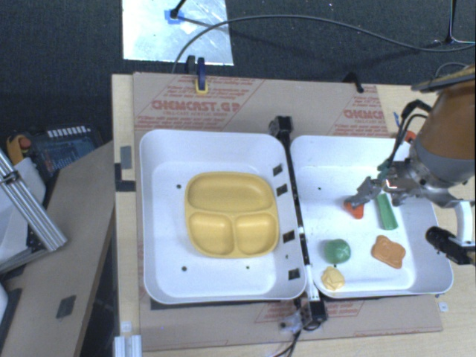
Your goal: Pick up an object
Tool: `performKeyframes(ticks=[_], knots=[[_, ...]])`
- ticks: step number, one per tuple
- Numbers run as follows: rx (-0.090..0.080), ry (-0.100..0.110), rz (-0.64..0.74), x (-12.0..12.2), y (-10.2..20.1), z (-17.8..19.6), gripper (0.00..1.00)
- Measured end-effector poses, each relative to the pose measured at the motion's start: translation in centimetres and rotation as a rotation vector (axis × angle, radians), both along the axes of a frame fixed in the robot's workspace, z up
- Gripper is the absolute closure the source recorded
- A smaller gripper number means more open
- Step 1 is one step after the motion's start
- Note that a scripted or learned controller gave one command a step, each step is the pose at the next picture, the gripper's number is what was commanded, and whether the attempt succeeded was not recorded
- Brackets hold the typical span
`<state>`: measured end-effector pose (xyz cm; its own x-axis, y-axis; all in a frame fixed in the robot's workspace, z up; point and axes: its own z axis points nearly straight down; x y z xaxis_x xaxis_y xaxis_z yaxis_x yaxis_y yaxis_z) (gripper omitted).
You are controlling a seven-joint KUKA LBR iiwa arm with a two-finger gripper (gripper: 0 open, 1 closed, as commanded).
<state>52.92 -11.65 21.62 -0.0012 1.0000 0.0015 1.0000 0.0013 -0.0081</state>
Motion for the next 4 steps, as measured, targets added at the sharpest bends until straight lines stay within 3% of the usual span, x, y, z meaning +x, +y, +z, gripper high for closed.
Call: performKeyframes(ticks=[1,3,4], knots=[[-0.002,-0.010,0.002,0.2,0.0,0.4,0.00],[0.000,-0.004,0.000,-0.7,0.9,-10.9,0.00],[-0.001,-0.007,-0.001,-0.7,1.0,-13.3,0.00]])
